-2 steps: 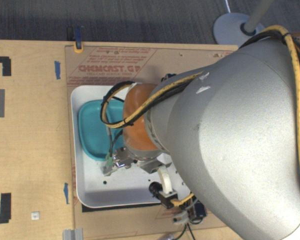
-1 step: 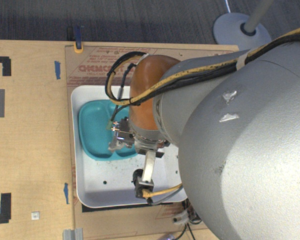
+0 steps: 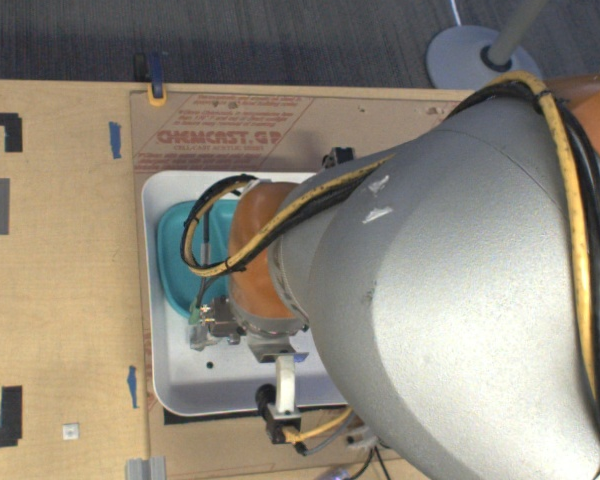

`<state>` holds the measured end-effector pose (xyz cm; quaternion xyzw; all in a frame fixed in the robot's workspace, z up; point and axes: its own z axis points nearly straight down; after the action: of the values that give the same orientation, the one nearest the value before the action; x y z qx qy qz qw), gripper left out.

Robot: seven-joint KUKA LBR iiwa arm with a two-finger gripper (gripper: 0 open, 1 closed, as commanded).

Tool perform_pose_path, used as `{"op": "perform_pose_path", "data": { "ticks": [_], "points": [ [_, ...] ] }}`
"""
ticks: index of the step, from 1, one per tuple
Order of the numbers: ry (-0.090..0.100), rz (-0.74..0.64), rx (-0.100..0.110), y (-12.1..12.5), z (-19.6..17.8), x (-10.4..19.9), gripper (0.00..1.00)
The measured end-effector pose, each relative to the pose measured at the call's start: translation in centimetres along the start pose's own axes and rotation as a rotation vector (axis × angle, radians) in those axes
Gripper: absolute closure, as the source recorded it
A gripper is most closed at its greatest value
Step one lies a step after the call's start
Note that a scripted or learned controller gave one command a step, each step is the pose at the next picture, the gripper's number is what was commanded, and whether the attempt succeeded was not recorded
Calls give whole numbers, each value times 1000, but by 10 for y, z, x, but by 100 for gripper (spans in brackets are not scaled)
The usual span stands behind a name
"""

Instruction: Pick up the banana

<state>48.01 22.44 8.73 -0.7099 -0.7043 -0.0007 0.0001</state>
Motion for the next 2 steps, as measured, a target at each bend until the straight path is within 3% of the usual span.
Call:
{"op": "perform_pose_path", "data": {
  "ticks": [1,2],
  "points": [
    [-1,214,1,-1,-82,0,0],
    [1,-15,2,0,0,1,0]
  ]
}}
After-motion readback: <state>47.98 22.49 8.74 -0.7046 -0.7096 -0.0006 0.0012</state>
